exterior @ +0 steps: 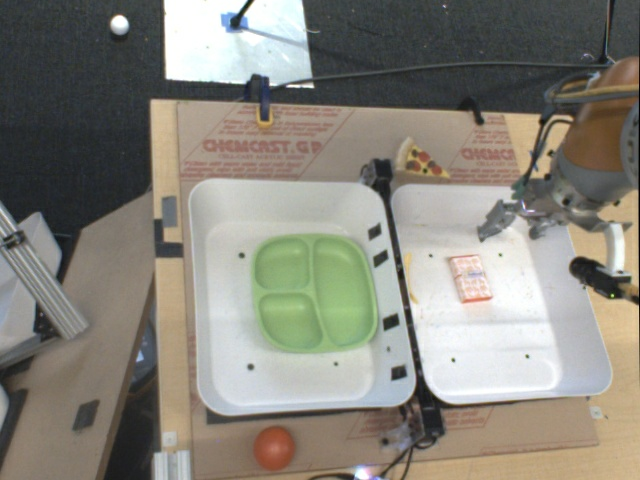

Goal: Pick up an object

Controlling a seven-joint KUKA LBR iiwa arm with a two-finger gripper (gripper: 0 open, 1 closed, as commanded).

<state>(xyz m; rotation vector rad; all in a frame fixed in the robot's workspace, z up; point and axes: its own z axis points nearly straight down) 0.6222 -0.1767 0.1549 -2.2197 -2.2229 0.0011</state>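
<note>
Above the right bin [570, 368], the open end effector [515, 218] hovers near a small packet [470, 278].

Green divided plate [315, 292] in a white bin [215, 228] — pink-and-white patterned packet [470, 277], orange ball [274, 447] beyond.

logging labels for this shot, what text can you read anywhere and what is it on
"CHEMCAST GP", red print on the brown sheet under the bins, behind the left bin.
The same print behind the right bin, only partly legible.
Small red and white packet in the right bin: print too small to read.
</note>
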